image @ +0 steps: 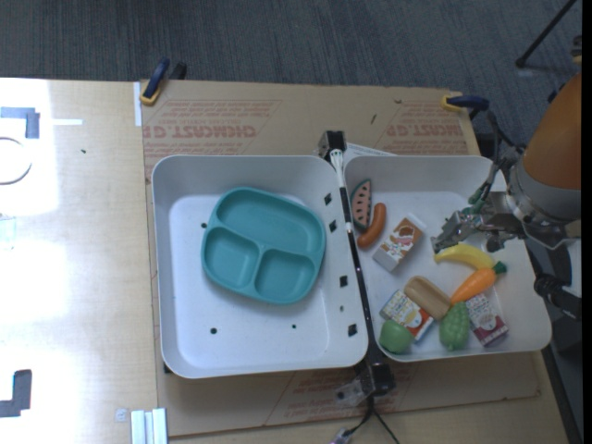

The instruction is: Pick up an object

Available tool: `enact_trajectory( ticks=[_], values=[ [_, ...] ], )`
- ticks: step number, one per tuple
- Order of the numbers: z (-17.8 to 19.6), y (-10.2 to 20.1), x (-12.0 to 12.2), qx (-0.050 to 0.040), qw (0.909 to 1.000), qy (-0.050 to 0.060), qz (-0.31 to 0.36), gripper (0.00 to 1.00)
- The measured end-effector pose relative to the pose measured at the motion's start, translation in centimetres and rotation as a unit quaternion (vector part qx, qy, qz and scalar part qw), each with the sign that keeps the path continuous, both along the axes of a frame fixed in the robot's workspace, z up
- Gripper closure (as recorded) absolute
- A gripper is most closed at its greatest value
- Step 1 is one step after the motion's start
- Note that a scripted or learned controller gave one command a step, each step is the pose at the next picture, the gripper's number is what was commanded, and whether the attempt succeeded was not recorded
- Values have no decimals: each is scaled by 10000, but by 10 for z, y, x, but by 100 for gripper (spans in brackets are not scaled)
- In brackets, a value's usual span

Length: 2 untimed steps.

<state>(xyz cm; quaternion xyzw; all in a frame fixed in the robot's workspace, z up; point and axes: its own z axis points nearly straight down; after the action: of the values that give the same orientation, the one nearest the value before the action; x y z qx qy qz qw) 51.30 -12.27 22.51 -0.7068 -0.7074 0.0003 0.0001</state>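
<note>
Hovering near the right bin's (pixel 370 169) right edge, the gripper (pixel 453 229) is seen just above the banana (pixel 465 256); its state cannot be told. The neighbouring carrot (pixel 474 284) could be nudged aside.

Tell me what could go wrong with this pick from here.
1. The tool hangs just above the banana, which lies against the carrot; closing may nudge or catch both.
2. The toys in the right bin crowd together, so a descent could push neighbours such as the bread.
3. The banana's curved surface might slip from the grip.
</note>
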Motion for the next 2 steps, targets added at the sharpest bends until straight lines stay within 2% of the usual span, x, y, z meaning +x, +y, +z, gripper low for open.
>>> enact_trajectory(
  ticks=[1, 2],
  values=[
    [-110, -91, -23, 6, 10000, 3, -11, 0],
    [-101, -91, -23, 4, 10000, -2, -22, 100]
  ],
)
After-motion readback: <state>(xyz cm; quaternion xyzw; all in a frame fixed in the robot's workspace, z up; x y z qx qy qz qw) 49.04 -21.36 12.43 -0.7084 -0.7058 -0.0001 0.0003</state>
